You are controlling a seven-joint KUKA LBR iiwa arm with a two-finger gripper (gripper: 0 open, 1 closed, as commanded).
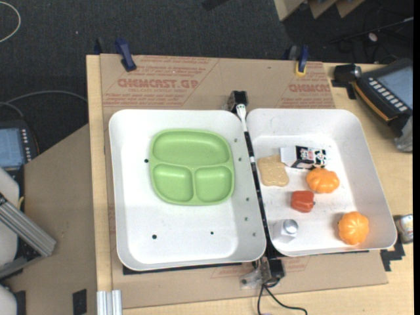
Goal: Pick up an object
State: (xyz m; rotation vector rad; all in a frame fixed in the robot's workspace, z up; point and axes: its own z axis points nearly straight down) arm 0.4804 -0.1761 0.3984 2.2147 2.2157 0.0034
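A brown board point(197, 77) lies under two white bins point(131, 195), held by blue clamps point(125, 54) at its far edge. A tablet point(394, 90) sits at the right.

Left bin point(131, 176): divided plate point(192, 167) at centre. Right bin point(348, 130): toast point(272, 171) by left wall, small can point(289, 227) near front-left corner.
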